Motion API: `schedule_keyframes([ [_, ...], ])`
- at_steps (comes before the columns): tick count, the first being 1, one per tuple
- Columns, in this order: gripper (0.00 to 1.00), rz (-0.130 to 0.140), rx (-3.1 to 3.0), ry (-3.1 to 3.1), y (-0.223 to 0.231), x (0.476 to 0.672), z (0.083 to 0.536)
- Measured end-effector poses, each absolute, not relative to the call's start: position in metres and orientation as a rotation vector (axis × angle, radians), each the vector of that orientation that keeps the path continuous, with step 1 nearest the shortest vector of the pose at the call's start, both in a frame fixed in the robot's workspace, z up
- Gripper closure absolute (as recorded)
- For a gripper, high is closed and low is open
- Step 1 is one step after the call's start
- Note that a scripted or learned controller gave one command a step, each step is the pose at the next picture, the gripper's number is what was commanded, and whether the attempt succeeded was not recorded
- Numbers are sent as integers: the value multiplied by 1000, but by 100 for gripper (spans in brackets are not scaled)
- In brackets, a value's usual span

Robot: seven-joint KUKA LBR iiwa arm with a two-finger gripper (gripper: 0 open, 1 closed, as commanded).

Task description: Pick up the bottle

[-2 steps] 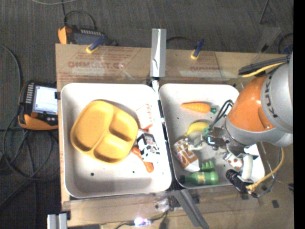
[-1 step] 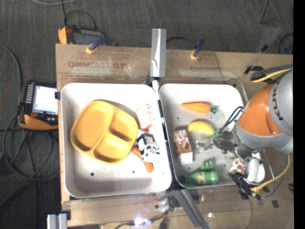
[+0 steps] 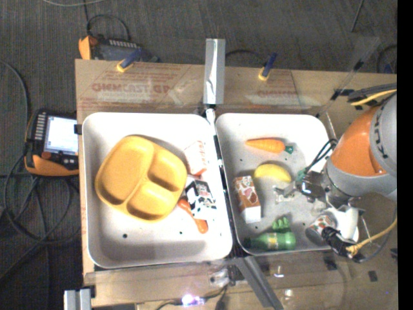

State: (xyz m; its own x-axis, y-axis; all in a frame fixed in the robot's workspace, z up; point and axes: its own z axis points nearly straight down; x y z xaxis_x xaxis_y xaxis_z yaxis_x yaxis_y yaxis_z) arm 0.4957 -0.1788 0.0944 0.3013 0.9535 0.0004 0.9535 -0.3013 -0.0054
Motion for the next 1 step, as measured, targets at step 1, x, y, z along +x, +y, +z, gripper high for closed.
schedule_keyframes([
  [1,0,15,-3013,-888,-124,500,152],
])
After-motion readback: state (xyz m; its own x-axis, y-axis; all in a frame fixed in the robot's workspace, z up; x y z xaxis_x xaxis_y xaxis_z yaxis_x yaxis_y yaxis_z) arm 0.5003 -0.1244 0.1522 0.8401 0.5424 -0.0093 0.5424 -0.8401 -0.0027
